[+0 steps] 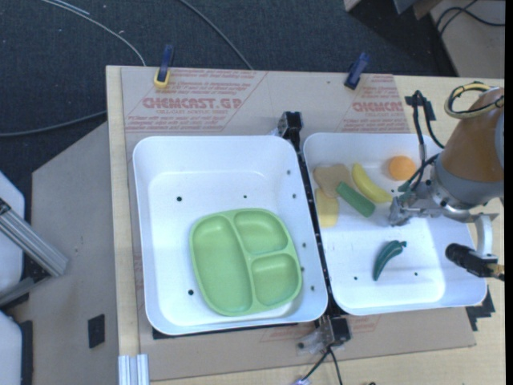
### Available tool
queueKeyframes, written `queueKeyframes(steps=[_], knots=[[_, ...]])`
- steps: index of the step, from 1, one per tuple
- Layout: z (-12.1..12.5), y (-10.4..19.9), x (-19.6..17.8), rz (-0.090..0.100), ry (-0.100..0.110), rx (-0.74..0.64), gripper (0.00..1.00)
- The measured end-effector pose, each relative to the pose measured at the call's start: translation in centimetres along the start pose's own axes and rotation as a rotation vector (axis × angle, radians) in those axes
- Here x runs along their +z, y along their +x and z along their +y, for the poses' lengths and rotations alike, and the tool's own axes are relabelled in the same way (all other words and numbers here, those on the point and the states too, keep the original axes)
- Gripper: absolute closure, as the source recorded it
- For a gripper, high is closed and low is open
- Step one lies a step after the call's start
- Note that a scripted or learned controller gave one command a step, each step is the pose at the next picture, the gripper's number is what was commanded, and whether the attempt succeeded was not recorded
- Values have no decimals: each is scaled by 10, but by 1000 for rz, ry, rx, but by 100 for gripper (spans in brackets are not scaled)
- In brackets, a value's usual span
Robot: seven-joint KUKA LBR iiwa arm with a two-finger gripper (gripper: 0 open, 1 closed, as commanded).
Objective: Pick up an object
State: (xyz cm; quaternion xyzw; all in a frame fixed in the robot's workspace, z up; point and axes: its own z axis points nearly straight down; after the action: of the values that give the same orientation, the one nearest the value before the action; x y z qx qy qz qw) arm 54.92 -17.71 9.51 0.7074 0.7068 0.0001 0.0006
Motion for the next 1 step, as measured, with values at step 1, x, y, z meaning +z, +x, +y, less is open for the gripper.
queueKeyframes(steps=[1], knots=[[4,4,-42,0,-1,-1,100]])
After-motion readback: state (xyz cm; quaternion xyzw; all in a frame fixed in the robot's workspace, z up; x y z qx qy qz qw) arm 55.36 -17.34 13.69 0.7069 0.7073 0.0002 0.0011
